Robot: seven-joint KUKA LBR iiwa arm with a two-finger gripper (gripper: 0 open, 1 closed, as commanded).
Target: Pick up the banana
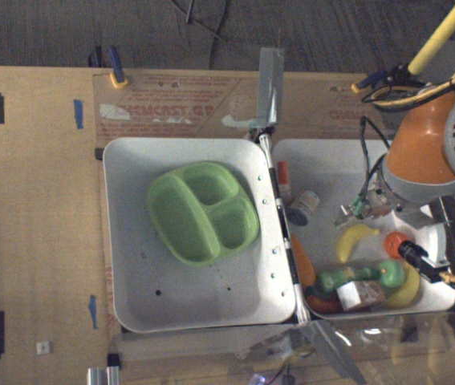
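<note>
Two white bins (123, 295), one green plate (203, 212), two bananas (354, 239), one can (303, 206).

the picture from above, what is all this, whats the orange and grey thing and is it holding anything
It is one camera fixed above a bench, looking down at a slant. The orange and grey thing is a robot arm reaching in from the right. Its gripper hangs over the right bin, just above a yellow banana. I see nothing held. That bin also holds a small can, a green toy and other small items. The left bin holds a green divided plate.
</note>
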